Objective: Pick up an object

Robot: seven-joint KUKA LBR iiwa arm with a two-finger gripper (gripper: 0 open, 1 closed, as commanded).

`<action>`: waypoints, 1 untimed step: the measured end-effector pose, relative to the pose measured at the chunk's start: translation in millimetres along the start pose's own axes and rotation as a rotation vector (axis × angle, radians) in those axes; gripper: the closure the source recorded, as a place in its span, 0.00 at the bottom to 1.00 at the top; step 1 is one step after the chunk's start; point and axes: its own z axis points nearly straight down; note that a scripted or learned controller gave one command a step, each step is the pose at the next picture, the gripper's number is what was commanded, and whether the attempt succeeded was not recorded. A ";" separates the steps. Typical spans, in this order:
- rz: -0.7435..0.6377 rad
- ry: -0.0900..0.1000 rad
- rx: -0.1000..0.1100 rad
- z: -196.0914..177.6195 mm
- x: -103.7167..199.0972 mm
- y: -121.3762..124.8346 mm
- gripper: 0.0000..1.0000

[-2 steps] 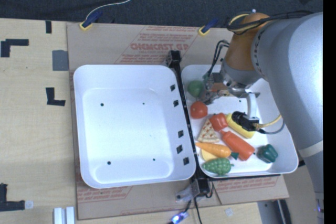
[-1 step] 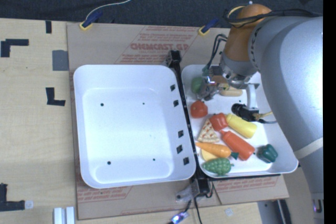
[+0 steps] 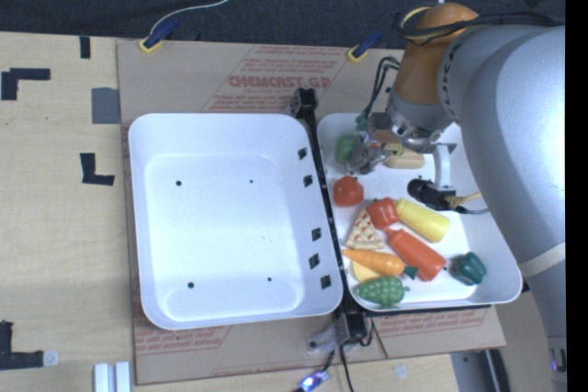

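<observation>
The light wooden counter [image 3: 55,225] carries a printed brown cardboard sheet [image 3: 266,87], on which two shallow white plastic bins [image 3: 147,225] sit touching.

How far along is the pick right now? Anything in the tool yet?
Done: the arm has reached into the right bin, with the tool low at its far left corner beside a green item. In hand: nothing visibly; the view is too cluttered there to tell a grasp. Left: grip and lift. The tomato, yellow piece and carrot lie in that bin.

Bulky grey arm [image 3: 514,133], orange wrist band [image 3: 424,60]
</observation>
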 end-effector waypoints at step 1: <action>0.003 0.003 0.010 9.0 -7.4 2.7 1.00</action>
